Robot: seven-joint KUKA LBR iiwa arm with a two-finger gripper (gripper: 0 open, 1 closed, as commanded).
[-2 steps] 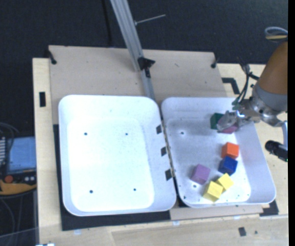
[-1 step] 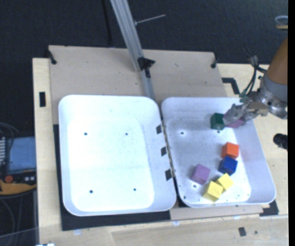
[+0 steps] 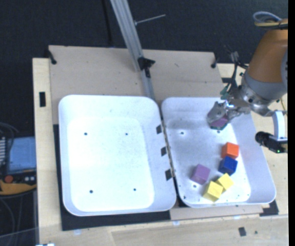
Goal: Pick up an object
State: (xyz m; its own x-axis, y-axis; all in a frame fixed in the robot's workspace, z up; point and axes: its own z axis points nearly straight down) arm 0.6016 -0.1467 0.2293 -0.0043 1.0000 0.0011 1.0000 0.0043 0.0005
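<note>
Nearest the front edge of the worktop [image 3: 137, 229] sit the two white bins, side by side. In the right bin [image 3: 255, 188], close to its near rim, are two yellow blocks touching one another: one [image 3: 213, 190] lower and to the left, the other [image 3: 225, 181] just up and right of it. Just left of them lies one purple block [image 3: 200, 173], a little apart. Behind the yellow pair comes one blue block [image 3: 228, 165], and one orange block [image 3: 231, 150] rests right against its far side. That makes five loose blocks, all bunched in the near right part of that bin. Farther back over the same bin hangs the gripper [image 3: 219, 121], reaching in from the right on the grey arm [image 3: 260, 88] with its orange band. A pinkish-purple block [image 3: 219, 122] shows at its tip, seemingly pinched between the fingers, which look closed on it. The left bin [image 3: 111, 152] lies alongside, its rim touching the right bin.
</note>
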